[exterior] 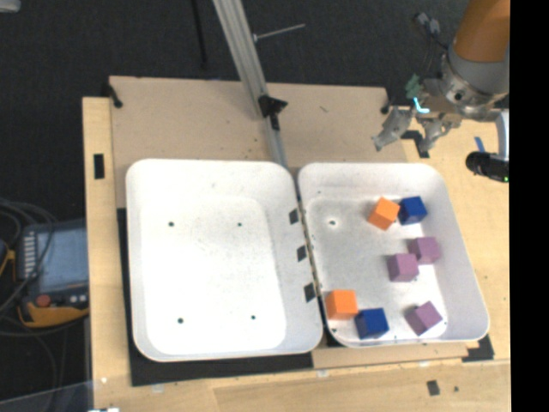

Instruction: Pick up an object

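Tan tabletop [214, 114] seen carrying two white bins side by side: left bin [141, 256], right bin [459, 269], edges touching.

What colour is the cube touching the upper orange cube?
Blue, clearest in the camera view.

The hand [410, 132] hangs with fingers spread above the table [343, 114] behind the right bin [467, 269], which holds two orange, two blue and three purple cubes.

Smooth white plastic-looking bins [214, 178] lie on a matt, pale wood-like bench [171, 118].
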Robot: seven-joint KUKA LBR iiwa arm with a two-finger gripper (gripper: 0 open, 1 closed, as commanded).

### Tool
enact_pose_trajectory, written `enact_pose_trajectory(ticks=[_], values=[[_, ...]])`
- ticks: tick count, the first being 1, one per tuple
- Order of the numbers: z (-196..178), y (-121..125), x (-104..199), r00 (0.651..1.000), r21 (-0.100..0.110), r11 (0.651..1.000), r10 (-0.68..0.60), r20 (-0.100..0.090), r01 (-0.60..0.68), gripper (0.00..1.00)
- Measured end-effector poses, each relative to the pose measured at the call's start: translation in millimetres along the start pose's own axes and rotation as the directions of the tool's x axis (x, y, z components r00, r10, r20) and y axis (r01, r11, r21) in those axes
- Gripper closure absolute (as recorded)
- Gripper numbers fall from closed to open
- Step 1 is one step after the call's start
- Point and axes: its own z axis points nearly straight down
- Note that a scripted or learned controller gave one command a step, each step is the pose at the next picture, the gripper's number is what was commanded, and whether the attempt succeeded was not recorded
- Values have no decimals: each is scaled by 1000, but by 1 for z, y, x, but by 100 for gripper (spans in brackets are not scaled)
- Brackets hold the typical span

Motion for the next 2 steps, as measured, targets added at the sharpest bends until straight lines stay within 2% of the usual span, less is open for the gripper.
enact_pose_trajectory(ticks=[1,2], values=[[-4,1,0,1000,-4,1000,-3,3,3,0],[43,3,7,1000,-1,1000,-4,2,4,0]])
